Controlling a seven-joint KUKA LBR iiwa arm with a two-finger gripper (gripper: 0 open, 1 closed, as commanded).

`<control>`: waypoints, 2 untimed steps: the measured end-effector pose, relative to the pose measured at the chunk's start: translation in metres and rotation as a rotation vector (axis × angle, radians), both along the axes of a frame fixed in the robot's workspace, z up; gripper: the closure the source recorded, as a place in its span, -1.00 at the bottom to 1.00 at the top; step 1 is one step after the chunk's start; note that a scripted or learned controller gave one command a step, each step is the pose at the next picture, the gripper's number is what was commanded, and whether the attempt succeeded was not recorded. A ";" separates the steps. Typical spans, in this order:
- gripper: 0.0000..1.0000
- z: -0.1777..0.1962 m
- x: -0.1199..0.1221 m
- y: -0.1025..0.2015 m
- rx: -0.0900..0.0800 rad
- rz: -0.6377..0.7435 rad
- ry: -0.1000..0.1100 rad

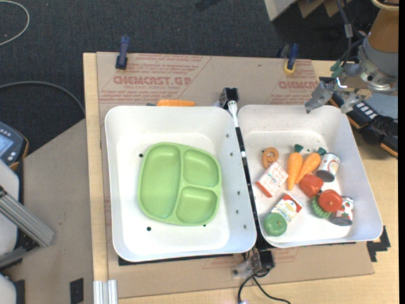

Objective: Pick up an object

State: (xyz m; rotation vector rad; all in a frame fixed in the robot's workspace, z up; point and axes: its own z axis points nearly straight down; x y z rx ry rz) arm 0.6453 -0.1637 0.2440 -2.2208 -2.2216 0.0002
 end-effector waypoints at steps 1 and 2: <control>-1.00 -0.092 0.020 -0.029 0.000 -0.002 0.006; -1.00 -0.102 -0.030 -0.062 0.001 -0.005 0.005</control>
